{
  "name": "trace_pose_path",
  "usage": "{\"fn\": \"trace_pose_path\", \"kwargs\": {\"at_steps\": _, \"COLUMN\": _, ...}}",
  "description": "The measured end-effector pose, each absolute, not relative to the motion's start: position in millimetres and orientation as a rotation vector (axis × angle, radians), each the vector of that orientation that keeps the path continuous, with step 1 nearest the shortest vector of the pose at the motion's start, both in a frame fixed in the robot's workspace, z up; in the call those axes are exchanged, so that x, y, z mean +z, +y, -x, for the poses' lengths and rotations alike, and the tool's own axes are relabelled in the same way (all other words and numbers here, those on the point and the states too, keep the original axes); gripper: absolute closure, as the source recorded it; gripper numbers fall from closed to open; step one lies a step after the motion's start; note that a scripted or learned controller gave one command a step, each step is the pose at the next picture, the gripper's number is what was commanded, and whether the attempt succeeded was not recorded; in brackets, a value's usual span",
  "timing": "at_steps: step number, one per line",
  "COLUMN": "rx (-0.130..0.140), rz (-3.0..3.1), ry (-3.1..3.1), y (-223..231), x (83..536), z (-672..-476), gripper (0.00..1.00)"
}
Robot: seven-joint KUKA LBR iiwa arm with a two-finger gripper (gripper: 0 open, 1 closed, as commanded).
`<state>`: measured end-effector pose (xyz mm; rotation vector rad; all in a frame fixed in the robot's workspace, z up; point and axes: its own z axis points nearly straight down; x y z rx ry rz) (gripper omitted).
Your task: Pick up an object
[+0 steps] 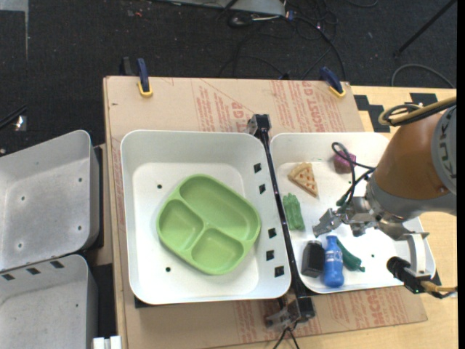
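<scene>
Grey two-finger gripper (327, 226) at lower right of frame, just above blue plastic bottle (333, 262) in right white bin (378, 286); jaw state unclear, cannot tell. Green divided plastic plate (208, 224) lies in left bin.

One fixed camera looks down at a slant (from above) on both bins (131, 151).

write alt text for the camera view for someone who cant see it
A grey and orange robot arm reaches from the right over the right white bin, its hand just above a blue bottle. That bin also holds a black block, a green toy, a pizza slice and a purple item. The left bin holds a green divided plate.
</scene>
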<state>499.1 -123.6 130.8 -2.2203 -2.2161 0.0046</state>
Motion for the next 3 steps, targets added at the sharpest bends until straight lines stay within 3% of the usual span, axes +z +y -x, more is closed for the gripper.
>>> {"fn": "trace_pose_path", "kwargs": {"at_steps": 1, "rx": 0.003, "rz": 2.22, "ry": -2.218, "y": -123, "x": 90, "z": -498.7, "gripper": 0.0}}
{"fn": "trace_pose_path", "kwargs": {"at_steps": 2, "rx": 0.0, "rz": 2.224, "ry": -2.218, "y": -123, "x": 102, "z": -499.1, "gripper": 1.0}}
{"fn": "trace_pose_path", "kwargs": {"at_steps": 3, "rx": -0.002, "rz": 2.226, "ry": -2.222, "y": -133, "x": 159, "z": -498.2, "gripper": 1.0}}
